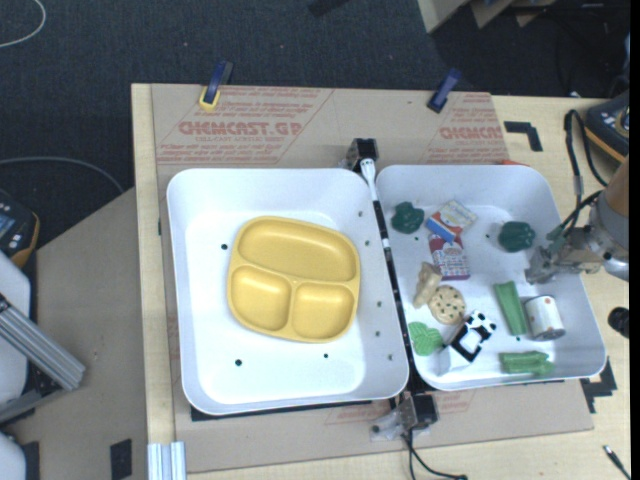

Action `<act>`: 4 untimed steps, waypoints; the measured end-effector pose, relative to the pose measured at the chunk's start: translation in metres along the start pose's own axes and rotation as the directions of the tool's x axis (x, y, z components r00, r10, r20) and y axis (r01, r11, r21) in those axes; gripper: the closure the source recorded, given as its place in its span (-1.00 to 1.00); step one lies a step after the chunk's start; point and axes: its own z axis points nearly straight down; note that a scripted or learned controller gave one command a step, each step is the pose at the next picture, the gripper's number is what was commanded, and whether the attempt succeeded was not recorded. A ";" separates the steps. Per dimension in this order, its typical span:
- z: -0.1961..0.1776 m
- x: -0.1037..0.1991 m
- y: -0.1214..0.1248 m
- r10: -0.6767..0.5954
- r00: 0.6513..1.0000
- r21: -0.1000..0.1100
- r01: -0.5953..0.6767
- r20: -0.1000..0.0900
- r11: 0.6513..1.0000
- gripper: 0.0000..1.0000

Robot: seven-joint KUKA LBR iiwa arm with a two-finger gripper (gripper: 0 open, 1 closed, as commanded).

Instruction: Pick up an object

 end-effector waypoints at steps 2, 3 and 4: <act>-0.085 0.006 0.010 -0.001 1.000 0.000 0.001 0.000 1.000 1.00; -0.095 0.059 0.029 -0.006 1.000 0.001 0.006 -0.003 1.000 1.00; -0.089 0.100 0.046 -0.005 1.000 0.003 0.005 -0.004 1.000 1.00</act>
